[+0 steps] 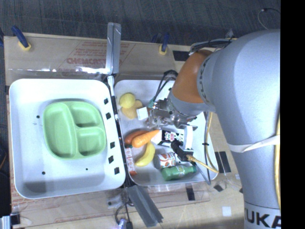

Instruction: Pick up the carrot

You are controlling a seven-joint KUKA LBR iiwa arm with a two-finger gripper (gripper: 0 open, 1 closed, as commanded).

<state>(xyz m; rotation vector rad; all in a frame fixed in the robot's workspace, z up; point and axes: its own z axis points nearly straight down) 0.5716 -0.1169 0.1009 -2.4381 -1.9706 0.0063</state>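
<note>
The orange carrot (146, 138) lies in the right bin (143, 86), pointing left and slightly down, with a brown sausage-like piece (130, 137) against its left end. My gripper (153, 120) hangs just above the carrot's right end, at the tip of the grey arm with the orange band (188, 82). Nothing shows held in the gripper. The arm covers the right half of the bin.
Around the carrot lie a yellow lemon (127, 100), a banana (146, 155), a small can (166, 161), a green bottle (178, 172) and a black-and-white box (172, 136). The left bin (24, 128) holds a green divided tray (74, 129).
</note>
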